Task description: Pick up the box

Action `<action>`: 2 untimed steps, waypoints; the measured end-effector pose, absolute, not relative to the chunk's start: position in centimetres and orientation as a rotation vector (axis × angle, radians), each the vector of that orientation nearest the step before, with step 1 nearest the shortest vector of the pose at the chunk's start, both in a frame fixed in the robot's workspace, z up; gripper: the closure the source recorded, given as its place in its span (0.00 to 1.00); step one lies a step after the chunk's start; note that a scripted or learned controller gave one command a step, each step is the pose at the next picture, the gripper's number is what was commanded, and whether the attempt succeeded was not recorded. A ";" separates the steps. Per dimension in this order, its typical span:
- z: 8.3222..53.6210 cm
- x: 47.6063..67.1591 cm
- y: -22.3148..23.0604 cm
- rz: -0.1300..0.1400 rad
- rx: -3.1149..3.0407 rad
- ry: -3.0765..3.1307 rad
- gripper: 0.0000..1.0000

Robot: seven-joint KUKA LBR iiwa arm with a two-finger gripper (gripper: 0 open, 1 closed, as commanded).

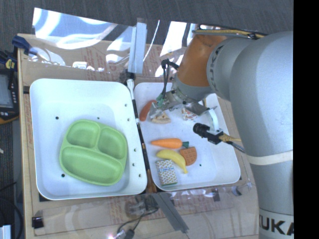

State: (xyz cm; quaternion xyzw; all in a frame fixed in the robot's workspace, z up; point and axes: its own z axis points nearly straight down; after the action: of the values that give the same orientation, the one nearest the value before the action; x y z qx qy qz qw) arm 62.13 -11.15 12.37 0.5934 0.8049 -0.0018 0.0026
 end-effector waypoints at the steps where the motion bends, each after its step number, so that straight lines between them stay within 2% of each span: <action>1: 12.4 62.1 -11.1 -0.006 1.861 2.525 0.00; 2: 10.0 64.7 -17.6 0.000 2.059 2.372 0.00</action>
State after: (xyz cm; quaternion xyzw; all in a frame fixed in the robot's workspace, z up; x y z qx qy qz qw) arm 64.66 -17.57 9.97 0.6554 0.7553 0.0000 0.0003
